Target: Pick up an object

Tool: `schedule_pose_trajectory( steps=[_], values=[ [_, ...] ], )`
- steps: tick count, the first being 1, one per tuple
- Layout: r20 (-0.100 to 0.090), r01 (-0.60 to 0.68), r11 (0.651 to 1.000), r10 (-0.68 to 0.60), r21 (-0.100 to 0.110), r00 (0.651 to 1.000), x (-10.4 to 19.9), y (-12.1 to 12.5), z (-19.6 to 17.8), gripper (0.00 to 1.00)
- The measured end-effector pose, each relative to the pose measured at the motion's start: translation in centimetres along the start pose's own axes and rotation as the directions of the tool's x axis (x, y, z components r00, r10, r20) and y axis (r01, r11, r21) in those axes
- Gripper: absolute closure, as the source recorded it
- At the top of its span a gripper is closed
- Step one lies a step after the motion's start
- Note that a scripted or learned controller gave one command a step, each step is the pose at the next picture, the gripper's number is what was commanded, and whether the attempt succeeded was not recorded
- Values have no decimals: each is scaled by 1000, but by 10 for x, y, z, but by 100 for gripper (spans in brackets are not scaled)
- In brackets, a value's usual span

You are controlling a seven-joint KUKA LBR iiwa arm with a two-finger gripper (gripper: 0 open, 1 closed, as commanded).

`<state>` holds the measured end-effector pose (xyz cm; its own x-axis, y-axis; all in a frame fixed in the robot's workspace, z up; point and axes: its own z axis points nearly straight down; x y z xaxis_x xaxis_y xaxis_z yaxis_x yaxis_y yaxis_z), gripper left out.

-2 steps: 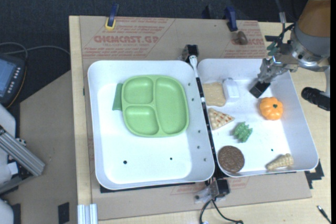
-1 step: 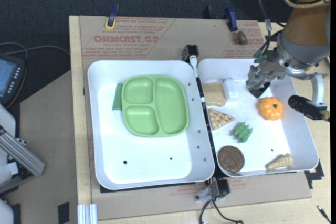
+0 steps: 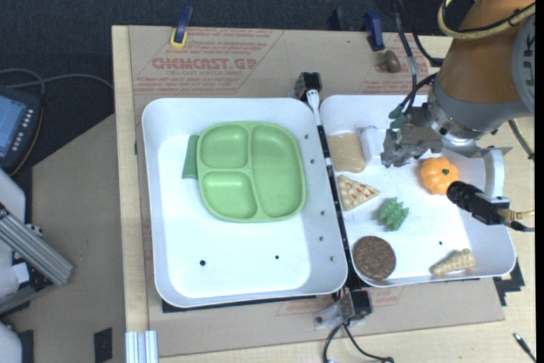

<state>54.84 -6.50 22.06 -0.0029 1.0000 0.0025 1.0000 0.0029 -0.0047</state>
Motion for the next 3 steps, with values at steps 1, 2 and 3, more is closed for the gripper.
schedule_pose_trajectory(
  steps=[1, 2, 3],
  values=[
    [-1, 3, 1000, -3, -2, 1000, 51, -24, -10, 100],
    [2, -3, 1000, 3, -1, 1000, 51, -22, -2, 100],
    [3, -4, 1000, 4, -5, 1000, 41, -11, 4, 100]
  ],
)
